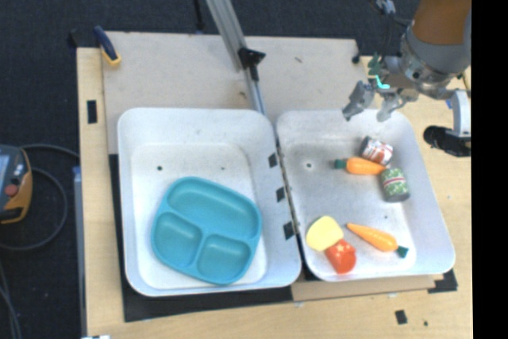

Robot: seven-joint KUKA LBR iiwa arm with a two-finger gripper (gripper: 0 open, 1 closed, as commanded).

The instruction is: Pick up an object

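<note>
While the grey two-finger gripper (375,104) hangs over the far edge of the right-hand shallow white plastic bin (421,262), fingers spread wide with nothing between them, the pick has not begun. My read: approach step, target not yet committed.

Candidates all lie in that bin. Near its far right corner: a small red-and-white labelled can (377,149) on its side, touching an orange plastic carrot (362,166) with a green tip. Just beside them, a green-labelled can (394,184), also tipped over. Along the near edge: a yellow rounded plastic piece (324,233) touching a red plastic pepper-like toy (340,257), plus a second orange carrot (375,236).

Next move likely calls for descent onto the nearest pair, jaws aligned across the narrow axis. Cans are smooth, hard cylinders and may roll; carrots are tapered and slick, so grip mid-body. Can and carrot in contact risk a double grab.

Left white bin (135,139) carries a teal three-compartment plastic plate (206,229).
</note>
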